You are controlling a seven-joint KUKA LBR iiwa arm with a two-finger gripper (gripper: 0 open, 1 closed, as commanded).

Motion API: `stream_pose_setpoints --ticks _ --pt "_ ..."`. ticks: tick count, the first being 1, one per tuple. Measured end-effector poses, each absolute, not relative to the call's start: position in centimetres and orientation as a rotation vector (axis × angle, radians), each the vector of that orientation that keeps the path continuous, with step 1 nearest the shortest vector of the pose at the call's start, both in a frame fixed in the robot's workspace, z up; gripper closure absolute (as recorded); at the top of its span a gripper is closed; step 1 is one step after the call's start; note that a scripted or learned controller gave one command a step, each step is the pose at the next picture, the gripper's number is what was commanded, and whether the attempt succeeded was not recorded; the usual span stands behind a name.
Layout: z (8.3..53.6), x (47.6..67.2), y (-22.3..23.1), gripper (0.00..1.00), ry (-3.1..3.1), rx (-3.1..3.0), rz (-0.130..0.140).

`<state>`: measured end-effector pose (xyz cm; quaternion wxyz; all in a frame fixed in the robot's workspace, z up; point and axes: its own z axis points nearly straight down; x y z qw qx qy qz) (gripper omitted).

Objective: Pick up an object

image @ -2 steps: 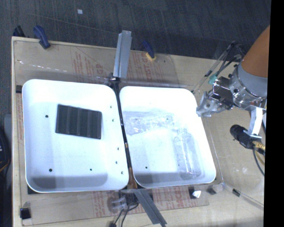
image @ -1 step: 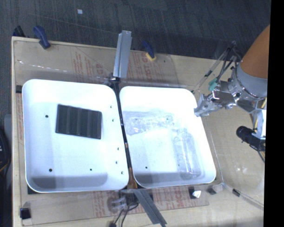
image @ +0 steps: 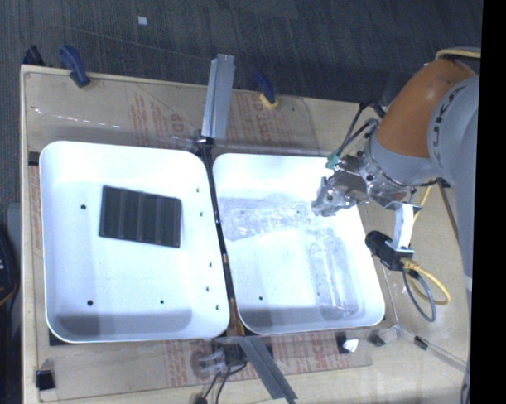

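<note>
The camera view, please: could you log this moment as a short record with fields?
left bin: holds a dark ridged pad, lying flat
right bin: holds two clear plastic bottles, one lying crosswise near the middle, one lying lengthwise by the right wall
gripper: over the right bin's upper right part, near the crosswise bottle's end
held: nothing visibly between the fingers
arm: enters from the right

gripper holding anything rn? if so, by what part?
Cannot tell. The gripper is low over the right bin, near a clear plastic item, but nothing visibly sits between its fingers.
</note>
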<state>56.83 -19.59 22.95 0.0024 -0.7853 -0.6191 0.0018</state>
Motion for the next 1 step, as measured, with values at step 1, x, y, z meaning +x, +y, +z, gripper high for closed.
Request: stream_pose_setpoints --ticks 1 --pt "34.10 50.64 -19.99 1.00 -2.075 -2.359 0.001"
